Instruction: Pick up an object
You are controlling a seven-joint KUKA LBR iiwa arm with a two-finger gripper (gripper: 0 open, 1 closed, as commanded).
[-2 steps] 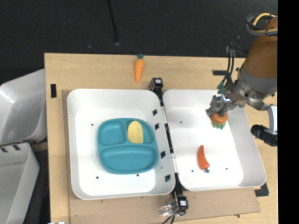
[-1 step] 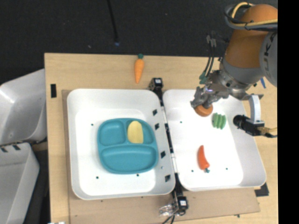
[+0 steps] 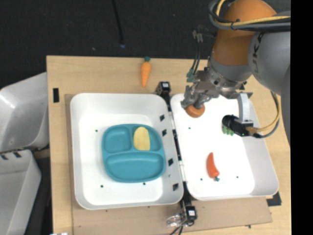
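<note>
Gripping a round orange object (image 3: 195,111), no evident long axis, claw (image 3: 193,103) in the right bin's (image 3: 254,180) upper-left corner.

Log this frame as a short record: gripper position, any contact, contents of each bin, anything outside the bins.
gripper: over the right bin's upper left corner
contact: sits right at a small orange object; grasp unclear
right bin: orange object, red pepper, green item
left bin: blue divided tray holding a yellow piece
outside bins: carrot on the bench
</note>
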